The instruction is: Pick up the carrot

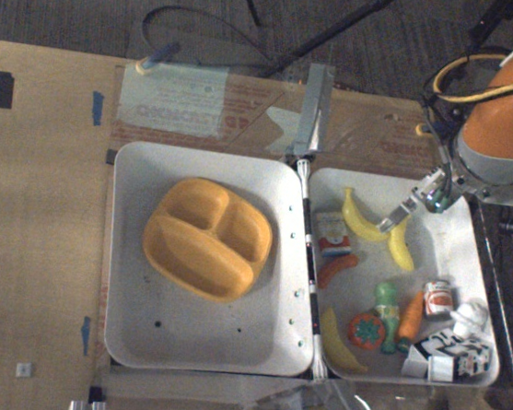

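The carrot (pixel 411 321) is a short orange piece lying nearly upright in the right bin (pixel 476 243), in its front half between a green item (pixel 387 301) and a red-and-white can (pixel 438 298). My gripper (pixel 392 222) hangs over the back of the same bin, its tip just above a yellow banana (pixel 359 219). It is well apart from the carrot, which lies toward the front and a little to the right of it. Nothing is seen in the gripper.
The right bin also holds a second yellow banana (pixel 402 252), a small carton (pixel 331 230), a red sausage-like piece (pixel 337 269), a red round fruit (pixel 367 331), another banana (pixel 337 342) and a black-and-white box (pixel 452 353). An orange sectioned plate (pixel 208 237) lies in the left bin (pixel 121 322).
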`<state>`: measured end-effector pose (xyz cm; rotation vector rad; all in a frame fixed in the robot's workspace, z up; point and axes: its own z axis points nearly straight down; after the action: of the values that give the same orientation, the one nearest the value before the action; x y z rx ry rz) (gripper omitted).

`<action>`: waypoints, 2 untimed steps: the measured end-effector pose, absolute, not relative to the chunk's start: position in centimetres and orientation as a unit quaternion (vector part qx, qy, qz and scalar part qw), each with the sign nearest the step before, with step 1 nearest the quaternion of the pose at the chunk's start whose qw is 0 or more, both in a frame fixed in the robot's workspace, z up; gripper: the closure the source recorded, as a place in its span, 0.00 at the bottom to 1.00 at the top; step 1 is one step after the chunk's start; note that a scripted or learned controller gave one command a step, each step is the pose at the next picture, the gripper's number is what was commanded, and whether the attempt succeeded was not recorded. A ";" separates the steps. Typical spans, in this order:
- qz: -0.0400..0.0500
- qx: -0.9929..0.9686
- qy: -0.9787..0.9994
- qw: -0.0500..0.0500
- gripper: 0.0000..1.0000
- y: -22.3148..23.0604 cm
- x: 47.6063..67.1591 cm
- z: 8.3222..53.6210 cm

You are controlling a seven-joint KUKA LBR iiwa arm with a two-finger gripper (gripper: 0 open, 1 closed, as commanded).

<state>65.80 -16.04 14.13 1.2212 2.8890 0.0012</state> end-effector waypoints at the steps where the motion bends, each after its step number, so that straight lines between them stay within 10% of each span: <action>1: 0.000 0.248 0.969 0.002 0.00 -22.0 60.8 14.4; 2: -0.001 0.118 0.993 0.009 0.00 -22.4 56.9 10.2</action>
<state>56.85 -22.38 10.20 0.3676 3.1016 -0.0040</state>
